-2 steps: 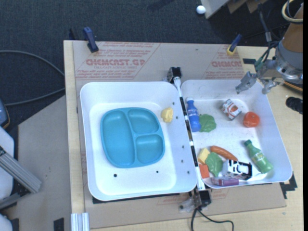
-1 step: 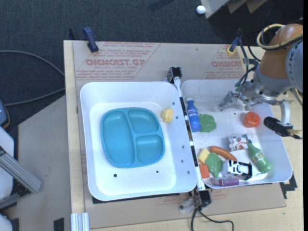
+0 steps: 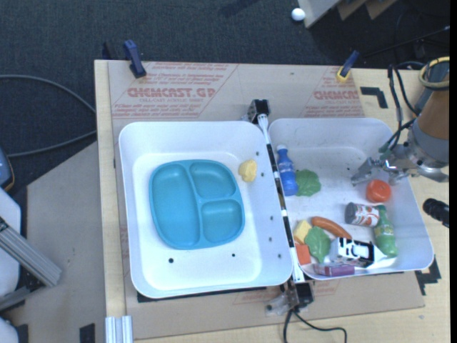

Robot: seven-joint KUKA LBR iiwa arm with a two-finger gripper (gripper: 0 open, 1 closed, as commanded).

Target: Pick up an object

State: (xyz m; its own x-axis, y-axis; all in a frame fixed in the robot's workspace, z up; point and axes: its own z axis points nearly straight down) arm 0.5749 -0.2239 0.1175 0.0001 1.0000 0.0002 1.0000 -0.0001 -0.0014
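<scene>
A small round orange-red fruit, tomato-like, lies near the right wall of the right bin, directly below the pincer, whose two fingers are spread apart above it with nothing between them. Around it lie a small can, a green bottle, a blue bottle and green lettuce. The left bin holds a blue divided plate and a yellow piece, on a board-topped table over dark carpet.

The arm is cut off by the right edge, its upper part unseen.
</scene>
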